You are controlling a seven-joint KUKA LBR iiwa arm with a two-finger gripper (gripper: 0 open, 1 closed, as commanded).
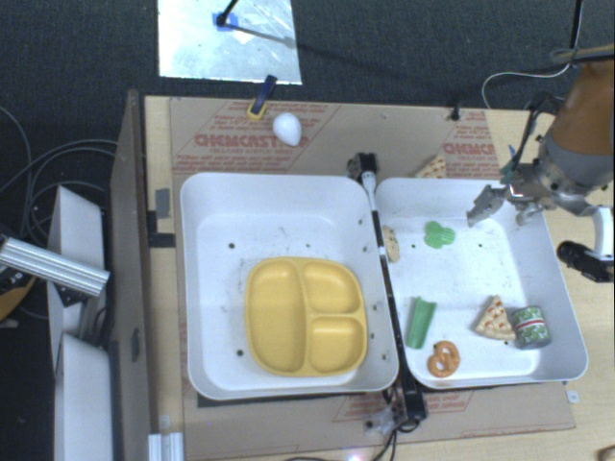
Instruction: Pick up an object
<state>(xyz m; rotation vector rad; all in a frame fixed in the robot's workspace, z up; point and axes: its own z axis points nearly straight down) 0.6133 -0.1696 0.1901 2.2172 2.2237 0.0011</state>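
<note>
Pretzel, pizza slice, can near front; fingers spread, holding nothing.

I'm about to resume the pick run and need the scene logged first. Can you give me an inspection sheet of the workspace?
Surface: two white bins side by side on a cardboard-covered bench.
Job's things: right bin holds a green clover shape, green block, pretzel, pizza slice and small can.
Clutter: yellow divided tray in left bin; white egg on the cardboard.
Grippers: gripper above the right bin's far right corner, holding nothing.
Cables: black cables on the floor, left.
Surroundings: dark carpet, silver sheet.
</note>
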